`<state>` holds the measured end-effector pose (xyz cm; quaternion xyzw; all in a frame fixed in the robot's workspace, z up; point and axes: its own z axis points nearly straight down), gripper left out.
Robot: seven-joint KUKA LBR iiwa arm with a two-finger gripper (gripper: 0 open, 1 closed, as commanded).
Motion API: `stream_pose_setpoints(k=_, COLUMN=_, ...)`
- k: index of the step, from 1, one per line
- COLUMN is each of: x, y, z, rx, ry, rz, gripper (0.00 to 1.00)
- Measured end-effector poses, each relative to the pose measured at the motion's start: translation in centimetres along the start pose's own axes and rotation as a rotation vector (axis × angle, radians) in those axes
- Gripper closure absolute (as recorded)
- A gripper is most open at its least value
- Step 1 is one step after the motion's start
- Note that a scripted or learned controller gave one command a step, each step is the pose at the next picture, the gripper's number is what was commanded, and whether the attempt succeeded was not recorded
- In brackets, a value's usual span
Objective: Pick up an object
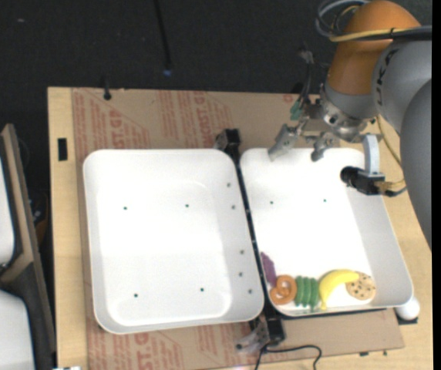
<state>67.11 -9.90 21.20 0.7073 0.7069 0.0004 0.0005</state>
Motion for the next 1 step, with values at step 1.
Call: stream_pose_setpoints(k=1, x=-0.04, y=0.02, z=-1.07, rx=-0.001, ry=0.000, rz=0.000, gripper=1.00)
